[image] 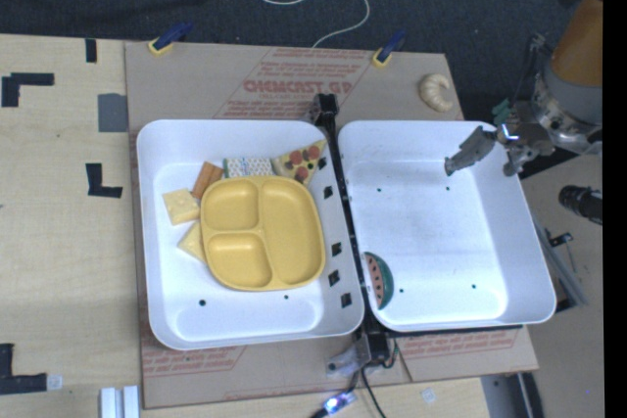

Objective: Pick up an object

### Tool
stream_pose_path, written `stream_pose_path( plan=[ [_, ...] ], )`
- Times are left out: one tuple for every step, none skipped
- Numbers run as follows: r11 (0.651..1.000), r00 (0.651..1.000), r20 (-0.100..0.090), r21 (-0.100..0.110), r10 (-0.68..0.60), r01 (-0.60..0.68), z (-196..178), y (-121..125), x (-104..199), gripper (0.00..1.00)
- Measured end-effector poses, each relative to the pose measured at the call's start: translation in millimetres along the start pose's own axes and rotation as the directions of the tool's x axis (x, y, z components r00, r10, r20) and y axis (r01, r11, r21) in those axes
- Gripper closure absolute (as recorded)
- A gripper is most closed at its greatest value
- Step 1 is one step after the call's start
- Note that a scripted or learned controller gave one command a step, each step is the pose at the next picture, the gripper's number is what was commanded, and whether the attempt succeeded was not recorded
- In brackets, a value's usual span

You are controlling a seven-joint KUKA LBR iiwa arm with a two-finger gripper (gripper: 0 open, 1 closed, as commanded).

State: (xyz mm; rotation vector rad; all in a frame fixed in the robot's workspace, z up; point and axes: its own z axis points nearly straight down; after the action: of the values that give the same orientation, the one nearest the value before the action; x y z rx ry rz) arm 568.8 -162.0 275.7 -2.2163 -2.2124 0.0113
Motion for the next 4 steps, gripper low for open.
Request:
stream_pose_path(
  plan=[
    [1.000, 1.000, 0.002, -0.011, -0.003, 0.003, -6.0, 1.8, 0.2, 0.00],
    [1.000, 1.000, 0.002, -0.005, -0.004, 0.004, 55.3, 7.2, 6.9, 0.00],
    [1.000, 1.000, 0.002, -0.007, -0.003, 0.003, 100.1, 2.4, 9.4, 0.00],
    [1.000, 1.000, 0.001, -0.004, -0.003, 0.003, 164.6, -2.3, 11.3, 0.00]
  ],
)
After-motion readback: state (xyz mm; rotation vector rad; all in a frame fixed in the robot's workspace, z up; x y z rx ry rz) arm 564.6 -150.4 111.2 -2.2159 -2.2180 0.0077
